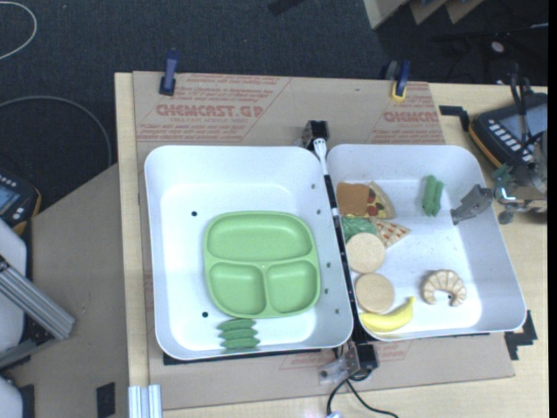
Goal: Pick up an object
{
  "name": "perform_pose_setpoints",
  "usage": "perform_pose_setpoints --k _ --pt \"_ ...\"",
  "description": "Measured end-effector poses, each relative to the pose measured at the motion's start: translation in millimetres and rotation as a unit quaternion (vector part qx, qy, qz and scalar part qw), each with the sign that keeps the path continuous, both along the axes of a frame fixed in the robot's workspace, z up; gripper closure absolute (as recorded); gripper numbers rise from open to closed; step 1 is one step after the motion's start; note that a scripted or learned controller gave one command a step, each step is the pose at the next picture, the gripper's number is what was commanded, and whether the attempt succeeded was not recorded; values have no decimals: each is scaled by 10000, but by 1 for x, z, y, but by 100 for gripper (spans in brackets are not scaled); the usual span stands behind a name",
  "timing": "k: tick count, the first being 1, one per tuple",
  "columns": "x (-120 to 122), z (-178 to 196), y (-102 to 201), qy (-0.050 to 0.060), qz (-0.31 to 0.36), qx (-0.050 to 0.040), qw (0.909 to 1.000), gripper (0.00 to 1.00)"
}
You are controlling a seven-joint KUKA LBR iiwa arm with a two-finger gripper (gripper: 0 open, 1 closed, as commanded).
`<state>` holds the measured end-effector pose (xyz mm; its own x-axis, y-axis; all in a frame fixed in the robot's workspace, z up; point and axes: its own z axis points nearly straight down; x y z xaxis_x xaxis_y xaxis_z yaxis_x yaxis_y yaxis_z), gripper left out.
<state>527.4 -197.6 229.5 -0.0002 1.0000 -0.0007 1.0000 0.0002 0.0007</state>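
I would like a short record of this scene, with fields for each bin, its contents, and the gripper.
left bin: holds a green divided plate and a green ridged piece near its front edge
right bin: holds a pizza slice, a green pickle-like piece, two round crackers, a croissant, a banana
gripper: at the right bin's right rim, above the bin, with nothing visible between its fingers
fingers open or shut: too small to tell

Divided plate in left bin; banana, croissant in right bin.
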Motion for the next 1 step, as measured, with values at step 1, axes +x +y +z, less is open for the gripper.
perform_pose_setpoints --k 1 --pt "-39 -138 6 65 -9 31 10000 0"
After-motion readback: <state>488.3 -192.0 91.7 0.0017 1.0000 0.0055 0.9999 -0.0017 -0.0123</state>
